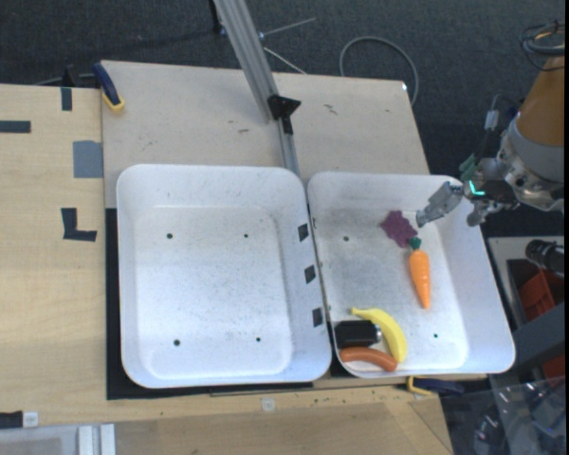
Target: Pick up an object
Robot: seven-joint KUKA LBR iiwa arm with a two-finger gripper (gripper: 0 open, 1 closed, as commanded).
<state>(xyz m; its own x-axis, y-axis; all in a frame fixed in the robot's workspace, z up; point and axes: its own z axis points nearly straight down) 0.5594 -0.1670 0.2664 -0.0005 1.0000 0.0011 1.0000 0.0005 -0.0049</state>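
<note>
Gripper (460, 207) fingers spread apart, nothing between them, hovering over right bin (474, 349) upper right rim. Purple piece (396, 226) just at its 8 o'clock, carrot (420, 275) at 7 o'clock, lying in bin. Banana (386, 328), black block (354, 332), red sausage (370, 356) cluster at bin's 7 o'clock corner. Left bin (133, 282) alongside.

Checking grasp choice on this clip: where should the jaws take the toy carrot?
Across the thick upper body of the carrot, just below its green top, coming straight down. It lies flat, lengthwise in the right bin, apart from the purple piece and banana.
</note>
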